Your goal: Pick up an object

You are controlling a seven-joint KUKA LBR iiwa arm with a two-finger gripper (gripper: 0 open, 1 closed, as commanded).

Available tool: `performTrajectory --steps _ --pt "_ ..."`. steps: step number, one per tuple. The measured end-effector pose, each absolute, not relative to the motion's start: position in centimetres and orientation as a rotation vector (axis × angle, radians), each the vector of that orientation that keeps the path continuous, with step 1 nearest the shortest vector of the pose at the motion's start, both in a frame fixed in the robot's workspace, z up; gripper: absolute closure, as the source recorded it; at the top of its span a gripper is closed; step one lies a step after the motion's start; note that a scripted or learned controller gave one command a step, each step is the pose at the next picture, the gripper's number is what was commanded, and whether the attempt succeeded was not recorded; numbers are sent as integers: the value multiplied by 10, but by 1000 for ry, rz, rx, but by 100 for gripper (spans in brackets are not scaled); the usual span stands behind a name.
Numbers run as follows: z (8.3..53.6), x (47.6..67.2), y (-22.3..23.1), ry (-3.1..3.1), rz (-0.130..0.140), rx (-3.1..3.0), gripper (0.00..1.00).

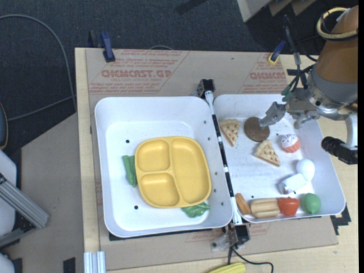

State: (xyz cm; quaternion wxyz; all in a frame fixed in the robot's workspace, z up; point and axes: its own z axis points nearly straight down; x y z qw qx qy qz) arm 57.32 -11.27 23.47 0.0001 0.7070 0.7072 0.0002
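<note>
the jaws (272, 117) hang low in the right bin (335, 178), just beside a brown cookie (255, 129); whether they are parted or closed i cannot tell. two pizza slices (267, 152) lie near. the yellow tray (170, 171) sits in the left bin (108, 152).

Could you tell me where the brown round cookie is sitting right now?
The brown cookie lies in the right bin, near its far end, just right of a pizza slice and directly beneath the gripper.

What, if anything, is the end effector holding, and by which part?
Cannot be told: the end effector sits just above the brown cookie, but no grip is visible.
</note>
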Motion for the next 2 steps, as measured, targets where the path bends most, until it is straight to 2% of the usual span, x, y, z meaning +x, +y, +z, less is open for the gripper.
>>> performTrajectory --steps 1,2 --pt "86 613 -115 2221 -1 2222 0" --pt "84 523 -149 2221 -3 2224 0"
